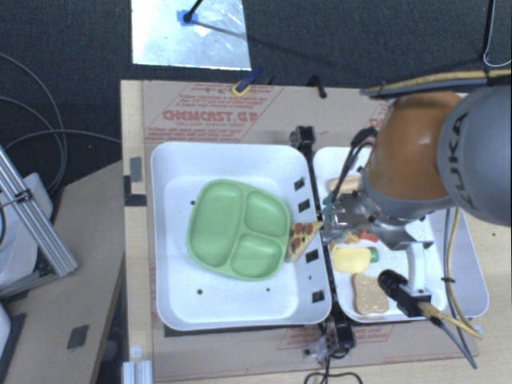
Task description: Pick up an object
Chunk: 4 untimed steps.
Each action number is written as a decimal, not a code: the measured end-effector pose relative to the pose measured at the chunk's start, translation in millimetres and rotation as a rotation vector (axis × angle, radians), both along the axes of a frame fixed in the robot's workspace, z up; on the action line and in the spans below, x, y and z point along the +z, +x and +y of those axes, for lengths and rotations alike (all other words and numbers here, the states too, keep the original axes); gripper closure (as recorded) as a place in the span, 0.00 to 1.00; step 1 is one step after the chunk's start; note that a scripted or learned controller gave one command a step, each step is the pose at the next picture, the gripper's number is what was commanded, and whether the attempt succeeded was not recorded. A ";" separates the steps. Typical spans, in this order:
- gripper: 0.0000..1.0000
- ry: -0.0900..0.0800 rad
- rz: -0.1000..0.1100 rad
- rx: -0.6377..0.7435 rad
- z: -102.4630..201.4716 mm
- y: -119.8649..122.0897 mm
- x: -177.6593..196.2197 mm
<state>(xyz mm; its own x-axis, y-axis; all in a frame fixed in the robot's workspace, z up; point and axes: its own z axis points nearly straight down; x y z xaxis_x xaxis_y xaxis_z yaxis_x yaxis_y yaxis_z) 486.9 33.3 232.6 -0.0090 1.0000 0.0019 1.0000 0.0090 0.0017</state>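
Observation:
My gripper (336, 219) hangs low over the left side of the right bin (472, 294), close to the divider between the bins. The big orange and grey wrist covers much of it from above. Just below it lies a yellow toy food piece (352, 258) with a small green bit at its right end. A slice of toy bread (370, 294) rests nearer the front of that bin. A small red piece (369, 236) peeks out beside the gripper. A tan piece (346, 184) shows behind it. A toy pizza slice (302, 239) lies at the right edge of the left bin.
The left bin (180, 294) holds a green divided plate (238, 229) in its middle. Black clips (304, 206) line the wall shared by the bins. A yellow cable (448, 320) runs out past the right bin's front corner. The arm covers the far part of the right bin.

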 end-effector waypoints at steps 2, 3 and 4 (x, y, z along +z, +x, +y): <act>1.00 0.003 -0.012 -0.003 78.4 8.4 113.6; 1.00 -0.005 0.017 -0.009 82.2 -3.8 -51.9; 1.00 0.001 -0.006 -0.008 80.1 45.6 -131.5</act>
